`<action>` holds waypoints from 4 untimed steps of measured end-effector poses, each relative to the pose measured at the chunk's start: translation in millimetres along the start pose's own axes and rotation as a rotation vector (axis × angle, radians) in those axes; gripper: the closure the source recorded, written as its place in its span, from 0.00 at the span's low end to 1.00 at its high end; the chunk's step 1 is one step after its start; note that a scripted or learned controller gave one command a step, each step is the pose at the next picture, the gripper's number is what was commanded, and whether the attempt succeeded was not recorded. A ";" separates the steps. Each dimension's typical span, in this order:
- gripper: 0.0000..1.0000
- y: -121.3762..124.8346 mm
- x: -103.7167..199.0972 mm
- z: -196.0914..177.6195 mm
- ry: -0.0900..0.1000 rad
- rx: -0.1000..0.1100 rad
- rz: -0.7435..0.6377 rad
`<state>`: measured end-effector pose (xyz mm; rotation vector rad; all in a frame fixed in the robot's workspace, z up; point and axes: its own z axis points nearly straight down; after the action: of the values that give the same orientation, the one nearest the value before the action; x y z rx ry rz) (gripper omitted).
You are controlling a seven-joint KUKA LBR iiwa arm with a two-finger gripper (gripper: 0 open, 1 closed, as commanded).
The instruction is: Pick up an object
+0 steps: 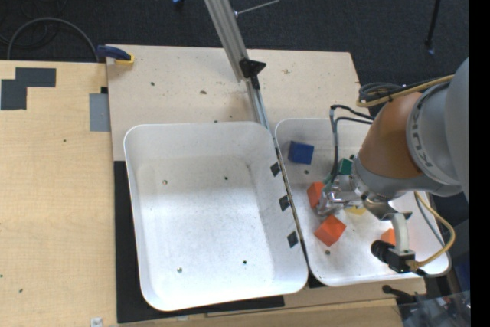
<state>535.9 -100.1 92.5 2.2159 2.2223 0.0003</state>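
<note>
- The hand (331,199) sits low in the right bin (360,276), right of frame centre; whether it is open cannot be told.
- Two orange blocks (330,230) lie just beside it.
- A blue block (301,153) lies above.

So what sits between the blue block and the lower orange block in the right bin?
Another orange block, with the gripper right beside it, seen in the camera view.
</note>
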 end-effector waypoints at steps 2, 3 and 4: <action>1.00 0.6 -16.7 0.4 0.004 0.004 0.003; 1.00 60.7 -47.6 0.9 0.001 -0.001 -0.001; 0.00 58.3 -46.2 1.6 0.001 0.003 -0.005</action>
<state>594.3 -146.1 91.1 2.2127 2.2300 -0.0017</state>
